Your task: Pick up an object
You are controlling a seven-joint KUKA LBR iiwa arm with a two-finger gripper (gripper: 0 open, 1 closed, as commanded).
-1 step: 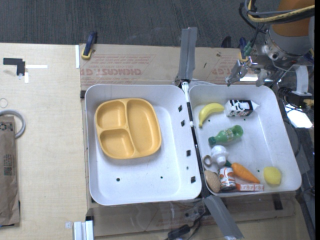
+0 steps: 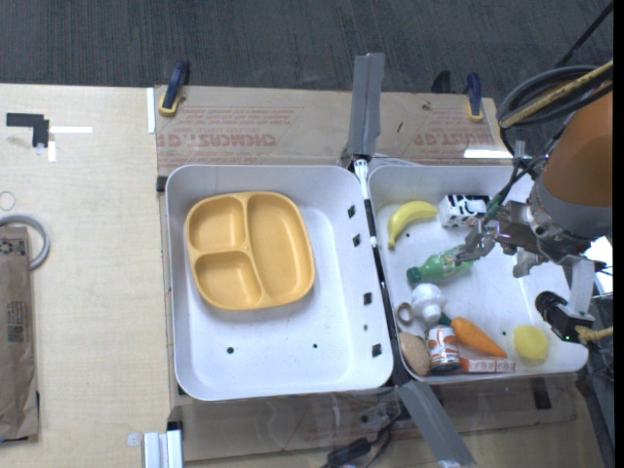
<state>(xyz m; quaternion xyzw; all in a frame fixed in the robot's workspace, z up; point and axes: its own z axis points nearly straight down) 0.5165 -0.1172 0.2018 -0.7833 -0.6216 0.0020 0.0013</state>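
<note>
The pincer [image 2: 485,239] hangs low over the right bin [image 2: 487,169], beside the cap end of the green bottle [image 2: 444,263] lying among banana [image 2: 409,217] and carrot [image 2: 478,336], seemingly lining up a grasp, though whether it is apart or together I cannot tell.

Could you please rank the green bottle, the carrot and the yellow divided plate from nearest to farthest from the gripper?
1. Green bottle: right bin, just left of the gripper.
2. Carrot: same bin, toward its front edge.
3. Yellow divided plate: left bin, far across the divider.
</note>
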